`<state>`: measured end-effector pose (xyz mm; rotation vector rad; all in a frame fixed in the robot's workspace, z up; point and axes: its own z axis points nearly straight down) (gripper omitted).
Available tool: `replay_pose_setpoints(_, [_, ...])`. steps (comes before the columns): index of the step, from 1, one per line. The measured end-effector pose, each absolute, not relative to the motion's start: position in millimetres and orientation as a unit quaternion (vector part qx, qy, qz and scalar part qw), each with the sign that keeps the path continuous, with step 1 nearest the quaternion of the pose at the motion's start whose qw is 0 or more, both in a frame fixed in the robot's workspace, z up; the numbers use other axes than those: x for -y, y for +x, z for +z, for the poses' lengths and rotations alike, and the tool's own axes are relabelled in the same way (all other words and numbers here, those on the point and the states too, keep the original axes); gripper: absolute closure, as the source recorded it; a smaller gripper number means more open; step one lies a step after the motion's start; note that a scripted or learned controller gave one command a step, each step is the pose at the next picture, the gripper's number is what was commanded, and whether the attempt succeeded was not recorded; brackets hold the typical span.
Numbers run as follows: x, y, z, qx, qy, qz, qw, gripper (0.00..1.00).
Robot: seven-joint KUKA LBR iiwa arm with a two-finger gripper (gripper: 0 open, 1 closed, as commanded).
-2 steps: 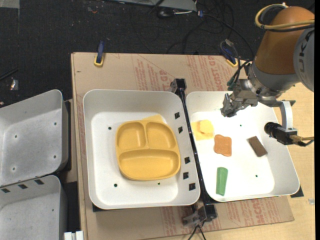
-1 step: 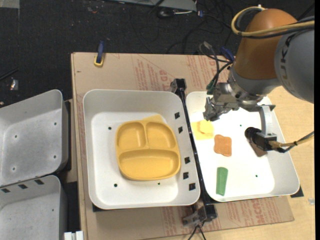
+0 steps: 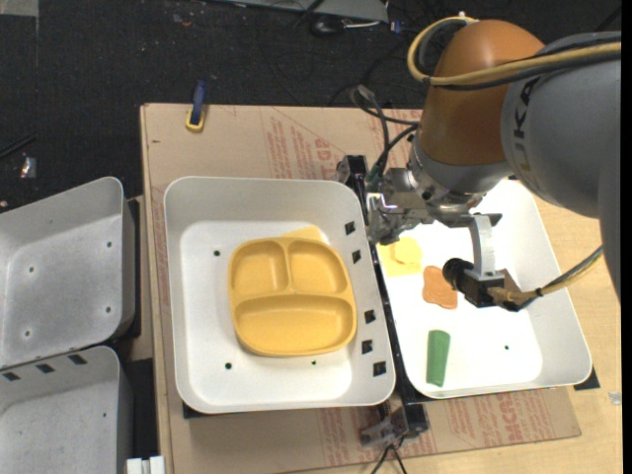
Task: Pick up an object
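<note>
A: What sits on the worktop (image 3: pixel 257 136)?
B: Two shallow white bins side by side, rims touching: the left-hand bin (image 3: pixel 197 363) and the right-hand bin (image 3: pixel 513 358).
A: Anything else on that brown board?
B: A small blue-and-yellow thing (image 3: pixel 197 107) at its far left edge, well apart from both.

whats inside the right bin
A pale yellow piece, an orange piece and a green block lie in the right bin. The arm covers the bin's far part, so anything lying there cannot be seen.
</note>
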<state>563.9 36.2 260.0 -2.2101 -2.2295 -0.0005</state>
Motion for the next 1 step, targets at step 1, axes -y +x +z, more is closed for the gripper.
replay_pose_setpoints(1, [-84.0, 554.2, 260.1, 0.710, -0.704, 0.0003, 0.001, 1.00])
